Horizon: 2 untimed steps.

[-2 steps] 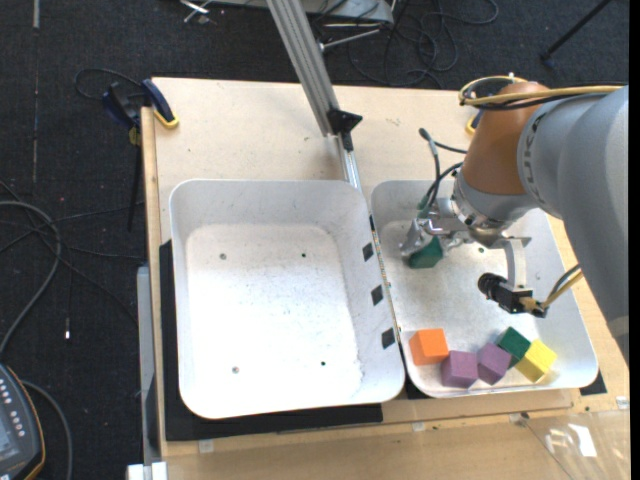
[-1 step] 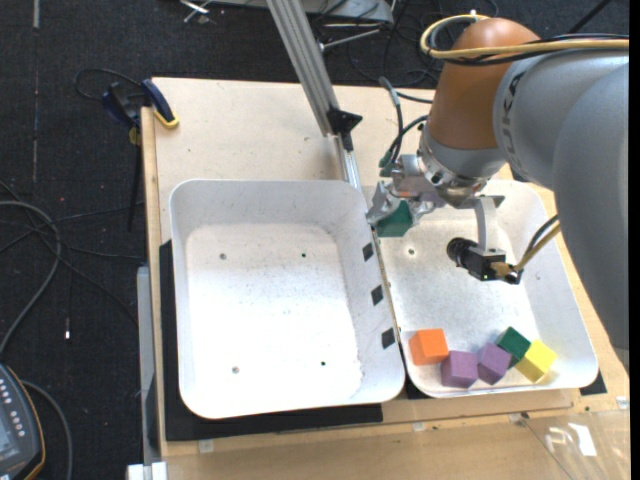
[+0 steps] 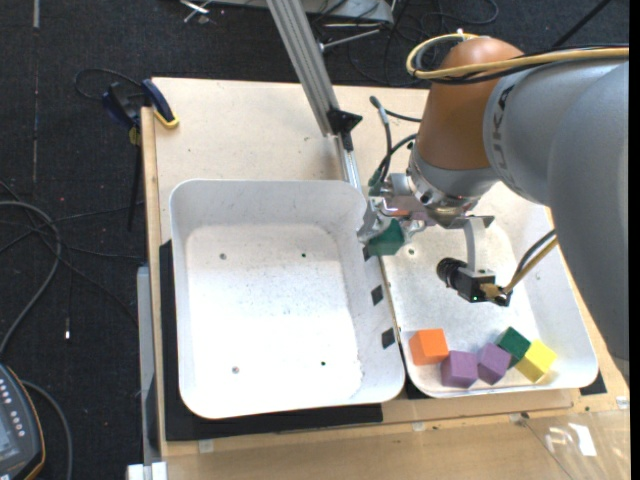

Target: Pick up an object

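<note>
Dark floor with loose black cables all round; tan worktop [image 3: 240, 128] carries two shallow white bins side by side. Left bin [image 3: 200, 208] has just specks on its floor. Right bin [image 3: 570, 318] has five blocks bunched at its near end: orange block [image 3: 431, 345], two purple blocks [image 3: 460, 368] and [image 3: 493, 361] touching each other, dark green block [image 3: 514, 342] and yellow block [image 3: 537, 360] just beside them. Grey arm [image 3: 560, 118] with the orange band [image 3: 462, 98] comes in from the right, wrist over the far end of the right bin, near the rim shared by both bins. Gripper [image 3: 385, 230] sits at that rim; a teal-green object [image 3: 388, 236] shows right at its tip, but cannot tell whether the fingers are open, closed or gripping it. Blocks are well apart from the gripper. A silver rail [image 3: 305, 53] slants in from the top toward the bins; a blue-yellow clamp [image 3: 150, 103] sits at the worktop's far left corner.
</note>
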Each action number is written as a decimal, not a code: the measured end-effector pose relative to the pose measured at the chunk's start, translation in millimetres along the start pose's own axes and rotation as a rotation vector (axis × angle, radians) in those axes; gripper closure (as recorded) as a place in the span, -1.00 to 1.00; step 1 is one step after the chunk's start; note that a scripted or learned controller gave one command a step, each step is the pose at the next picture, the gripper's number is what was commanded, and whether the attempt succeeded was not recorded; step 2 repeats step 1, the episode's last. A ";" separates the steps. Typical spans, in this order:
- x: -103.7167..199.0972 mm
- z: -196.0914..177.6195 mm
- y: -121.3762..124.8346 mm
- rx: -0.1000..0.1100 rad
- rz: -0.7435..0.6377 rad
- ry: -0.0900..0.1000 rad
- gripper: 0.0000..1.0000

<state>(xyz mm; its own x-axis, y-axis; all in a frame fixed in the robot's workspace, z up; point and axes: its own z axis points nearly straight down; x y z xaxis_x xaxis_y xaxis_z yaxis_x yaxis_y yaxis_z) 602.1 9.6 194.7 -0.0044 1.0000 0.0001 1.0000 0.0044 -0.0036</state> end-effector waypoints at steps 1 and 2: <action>31.6 -136.8 4.3 -0.012 -0.001 0.000 1.00; 31.6 -136.8 4.3 -0.012 -0.001 0.000 1.00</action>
